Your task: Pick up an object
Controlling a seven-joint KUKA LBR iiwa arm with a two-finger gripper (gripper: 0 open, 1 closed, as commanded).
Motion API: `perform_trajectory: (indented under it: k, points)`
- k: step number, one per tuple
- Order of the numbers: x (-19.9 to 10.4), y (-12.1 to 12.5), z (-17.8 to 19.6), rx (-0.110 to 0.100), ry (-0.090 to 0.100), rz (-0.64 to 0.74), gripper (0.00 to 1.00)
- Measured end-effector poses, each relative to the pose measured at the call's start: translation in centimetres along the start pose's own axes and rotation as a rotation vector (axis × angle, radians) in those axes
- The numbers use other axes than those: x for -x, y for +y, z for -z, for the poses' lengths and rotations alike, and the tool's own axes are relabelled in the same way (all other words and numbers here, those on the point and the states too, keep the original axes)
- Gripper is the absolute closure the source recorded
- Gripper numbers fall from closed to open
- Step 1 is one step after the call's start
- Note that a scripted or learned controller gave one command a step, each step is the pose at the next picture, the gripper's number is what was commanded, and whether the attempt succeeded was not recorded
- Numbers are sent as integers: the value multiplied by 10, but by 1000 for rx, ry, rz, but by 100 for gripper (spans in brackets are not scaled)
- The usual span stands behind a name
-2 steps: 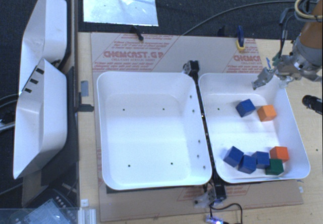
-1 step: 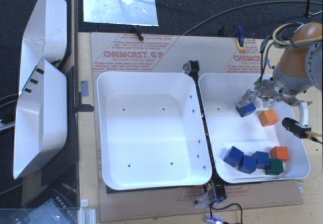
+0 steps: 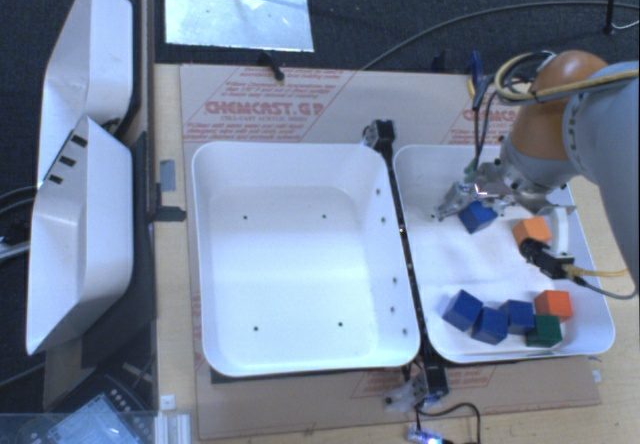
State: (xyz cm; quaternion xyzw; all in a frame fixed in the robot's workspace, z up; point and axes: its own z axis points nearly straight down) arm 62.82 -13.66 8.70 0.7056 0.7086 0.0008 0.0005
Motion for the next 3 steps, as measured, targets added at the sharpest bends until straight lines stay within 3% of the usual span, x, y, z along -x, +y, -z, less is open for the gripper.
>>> perform_trajectory:
  k: [1,2,3]
  points:
    - [3,0,11,2,-1,-3,100]
    - [-91,-13,104,6,1,4,100]
    - [-169,-50,99,-2,1,3,100]
